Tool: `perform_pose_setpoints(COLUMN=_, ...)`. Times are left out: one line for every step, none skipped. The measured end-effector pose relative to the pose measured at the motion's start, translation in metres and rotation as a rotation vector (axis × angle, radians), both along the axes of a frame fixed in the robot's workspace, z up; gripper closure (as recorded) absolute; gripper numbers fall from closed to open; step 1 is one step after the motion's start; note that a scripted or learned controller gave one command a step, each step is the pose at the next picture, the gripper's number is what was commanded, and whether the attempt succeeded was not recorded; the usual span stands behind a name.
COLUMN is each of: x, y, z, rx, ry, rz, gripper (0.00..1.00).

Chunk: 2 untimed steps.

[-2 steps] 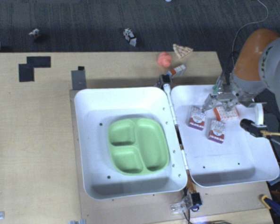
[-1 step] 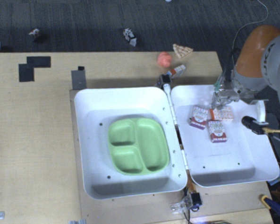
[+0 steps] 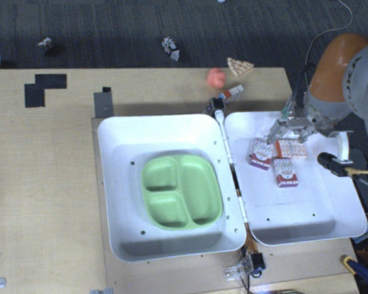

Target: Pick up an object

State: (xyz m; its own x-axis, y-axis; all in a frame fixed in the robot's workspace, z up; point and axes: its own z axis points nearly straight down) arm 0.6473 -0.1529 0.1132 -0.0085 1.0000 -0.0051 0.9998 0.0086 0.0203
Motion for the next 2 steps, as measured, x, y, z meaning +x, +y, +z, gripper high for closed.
perform_pose_setpoints(x=0.0017, y=0.0007, z=0.0118, rx=0.0, ry=-0.005, rz=0.003, gripper=1.0)
perform_pose_setpoints(x=0.0016, y=0.0007, z=0.0116, rx=0.0, ry=-0.005, rz=0.003, gripper=0.0)
